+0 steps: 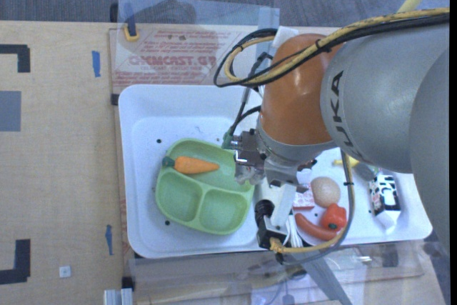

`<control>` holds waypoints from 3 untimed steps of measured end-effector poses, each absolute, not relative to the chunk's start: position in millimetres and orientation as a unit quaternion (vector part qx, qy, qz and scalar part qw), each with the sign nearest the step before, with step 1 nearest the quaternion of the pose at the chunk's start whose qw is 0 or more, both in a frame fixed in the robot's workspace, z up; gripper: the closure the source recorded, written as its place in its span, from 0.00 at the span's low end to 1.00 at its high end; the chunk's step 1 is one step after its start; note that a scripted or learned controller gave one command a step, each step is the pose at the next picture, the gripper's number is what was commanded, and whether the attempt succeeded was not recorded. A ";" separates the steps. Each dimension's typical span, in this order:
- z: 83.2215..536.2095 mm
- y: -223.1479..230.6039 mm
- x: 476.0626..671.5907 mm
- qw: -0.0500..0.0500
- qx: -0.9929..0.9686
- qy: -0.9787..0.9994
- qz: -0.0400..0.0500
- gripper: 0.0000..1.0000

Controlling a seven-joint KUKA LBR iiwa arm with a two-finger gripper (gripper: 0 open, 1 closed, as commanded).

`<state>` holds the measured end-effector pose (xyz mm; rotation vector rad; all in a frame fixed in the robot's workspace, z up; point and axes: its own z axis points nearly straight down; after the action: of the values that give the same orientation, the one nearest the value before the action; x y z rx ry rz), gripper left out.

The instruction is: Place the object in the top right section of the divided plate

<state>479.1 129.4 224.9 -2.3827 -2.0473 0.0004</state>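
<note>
Carrot (195, 166) lies in the upper section of green divided plate (178, 200), just left of pincer (244, 156). Pincer's state: cannot tell, wrist covers it. Placement looks done; best rise straight up, clear of the plate rim beside it.

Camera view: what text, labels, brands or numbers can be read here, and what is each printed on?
"UKA", the visible end of the maker's name, on the grey arm.
Red lettering on the sheet behind the left bin: too blurred to read.
Black-and-white label on the small item in the right bin: too small to read.
</note>
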 end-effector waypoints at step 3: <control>300.2 59.5 519.3 -0.001 -0.654 -0.757 0.000 1.00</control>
<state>519.3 59.5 300.2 -2.0539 -2.3785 -0.0004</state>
